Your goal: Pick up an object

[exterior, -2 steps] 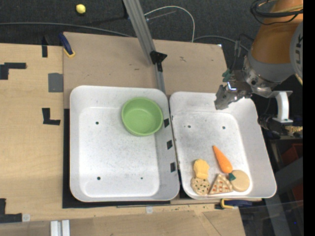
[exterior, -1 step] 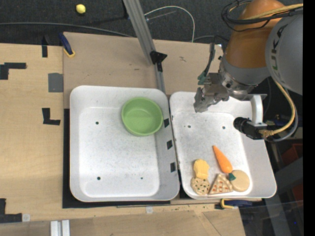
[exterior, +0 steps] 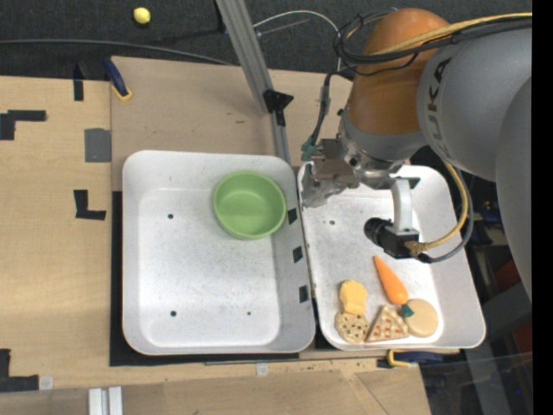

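While the grey arm (exterior: 467, 85) with its orange band reaches in from the right, its claw (exterior: 327, 178) hangs over the far left corner of the right white bin (exterior: 462, 322), close to the divide between the two bins. Whether the claw is released or clenched cannot be told from this slanted angle, and nothing can be seen between its tips.

Near the front edge of the right bin lies a cluster of toy foods, well apart from the claw. An orange carrot (exterior: 390, 280) with a green end lies at a slant, pointing toward the back of the bin. Just left of it sits a yellow piece (exterior: 352, 296). Below that rests a round brown cracker (exterior: 350, 326), and touching it is a pizza slice (exterior: 385, 326). A tan round cookie (exterior: 422, 317) lies at the right end of the group, beside the carrot's green end.

A black cable fitting (exterior: 386, 236) hangs off the wrist above the middle of the right bin.

Over in the left white bin (exterior: 151, 318), a green bowl (exterior: 249, 203) stands upright near the far right corner. Both bins rest on the tan desk (exterior: 52, 258). A small yellow ball (exterior: 142, 15) lies on the dark floor beyond the desk.
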Motion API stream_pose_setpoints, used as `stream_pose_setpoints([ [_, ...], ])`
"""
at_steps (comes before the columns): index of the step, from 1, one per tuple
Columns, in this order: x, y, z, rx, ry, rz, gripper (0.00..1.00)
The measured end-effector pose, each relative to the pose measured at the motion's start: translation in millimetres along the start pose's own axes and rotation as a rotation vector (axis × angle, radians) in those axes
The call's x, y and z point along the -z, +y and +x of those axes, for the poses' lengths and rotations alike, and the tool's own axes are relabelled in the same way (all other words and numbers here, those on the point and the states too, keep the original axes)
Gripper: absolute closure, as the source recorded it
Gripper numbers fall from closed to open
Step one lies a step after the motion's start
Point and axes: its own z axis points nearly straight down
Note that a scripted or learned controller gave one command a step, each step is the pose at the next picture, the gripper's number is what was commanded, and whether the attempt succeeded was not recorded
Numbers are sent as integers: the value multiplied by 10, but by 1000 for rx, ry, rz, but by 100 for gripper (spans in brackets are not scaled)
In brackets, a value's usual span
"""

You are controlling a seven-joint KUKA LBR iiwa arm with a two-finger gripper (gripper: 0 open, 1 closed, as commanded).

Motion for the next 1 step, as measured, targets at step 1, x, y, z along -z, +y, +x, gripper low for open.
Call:
stream_pose_setpoints([
  [1, -99, -92, 613, 0, 0, 0, 100],
])
